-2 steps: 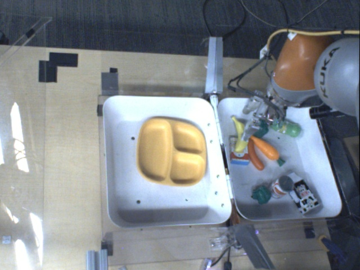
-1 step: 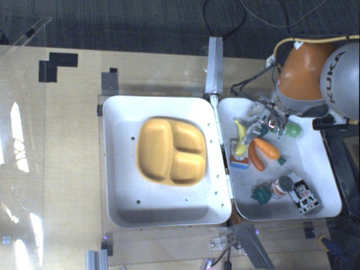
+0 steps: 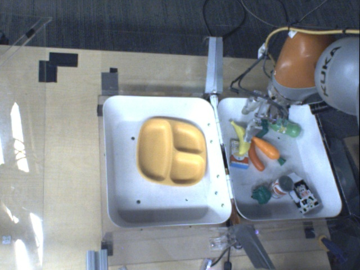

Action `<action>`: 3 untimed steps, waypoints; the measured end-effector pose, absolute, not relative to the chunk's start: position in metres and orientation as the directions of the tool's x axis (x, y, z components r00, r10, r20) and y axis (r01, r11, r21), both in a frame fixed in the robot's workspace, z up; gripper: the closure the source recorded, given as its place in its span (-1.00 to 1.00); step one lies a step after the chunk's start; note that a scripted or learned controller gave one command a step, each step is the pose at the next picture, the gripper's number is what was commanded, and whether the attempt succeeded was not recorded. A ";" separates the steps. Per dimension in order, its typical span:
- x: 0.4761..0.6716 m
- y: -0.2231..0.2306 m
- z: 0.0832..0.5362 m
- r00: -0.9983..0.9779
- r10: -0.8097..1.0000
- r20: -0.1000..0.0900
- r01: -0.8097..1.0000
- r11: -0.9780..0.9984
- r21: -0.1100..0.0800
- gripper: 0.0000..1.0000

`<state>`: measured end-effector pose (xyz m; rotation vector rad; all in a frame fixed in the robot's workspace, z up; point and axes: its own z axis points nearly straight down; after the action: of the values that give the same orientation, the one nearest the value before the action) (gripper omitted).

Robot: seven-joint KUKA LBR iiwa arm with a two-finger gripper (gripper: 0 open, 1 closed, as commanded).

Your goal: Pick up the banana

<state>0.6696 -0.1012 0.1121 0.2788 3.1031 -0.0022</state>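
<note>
The curved yellow plastic banana [image 3: 241, 138] lies by the right white bin's [image 3: 329, 167] left wall, long axis running along that wall. The claw [image 3: 260, 117] hovers just right of its upper end; finger state unclear.

text: "KUKA" | on: grey arm [image 3: 340, 72] | reads vertically, partly cut off

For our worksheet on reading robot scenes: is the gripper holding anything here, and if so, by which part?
It cannot be told. The gripper hangs over the right bin, close above the banana, but nothing is plainly seen between its fingers, so no hold can be claimed.
</note>
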 end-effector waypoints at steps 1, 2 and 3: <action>0.670 -0.096 0.112 -0.985 0.171 -0.026 0.171 0.985 -0.005 -1.00; 0.674 -0.092 0.113 -0.975 -0.218 -0.039 -0.218 0.976 -0.010 -1.00; 0.679 -0.092 0.112 -0.974 -0.225 -0.025 -0.225 0.974 -0.006 -1.00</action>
<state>0.6793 -0.0920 0.1117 -0.3536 3.0964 -0.0050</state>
